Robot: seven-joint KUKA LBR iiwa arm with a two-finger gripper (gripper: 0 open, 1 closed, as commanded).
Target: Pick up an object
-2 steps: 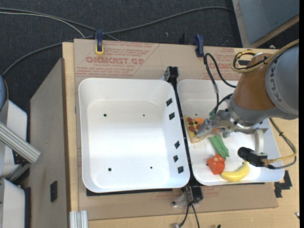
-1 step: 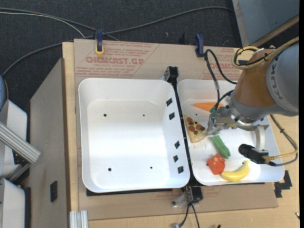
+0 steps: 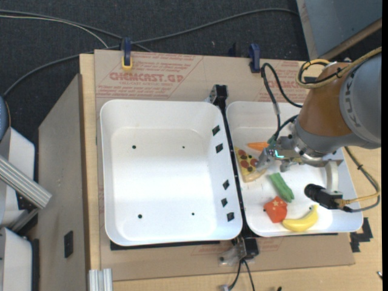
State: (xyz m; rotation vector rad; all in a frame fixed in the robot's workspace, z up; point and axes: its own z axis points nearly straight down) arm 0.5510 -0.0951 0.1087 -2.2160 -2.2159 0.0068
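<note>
We judge the approach step: gripper [image 3: 267, 157] low over the pizza slice [image 3: 247, 164], just beside the carrot [image 3: 258, 145]. Tool state: cannot tell. Next: settle, then close.

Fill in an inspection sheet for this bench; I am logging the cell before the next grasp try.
Surface: brown cardboard-topped bench bearing two shallow white bins, left and right.
Job's things: right bin holds pizza slice toy, orange carrot toy, green oblong toy, red toy, yellow banana toy.
Clutter: nothing seen.
Grippers: gripper low over pizza slice.
Cables: black cables behind bench.
Surroundings: dark carpet.
</note>
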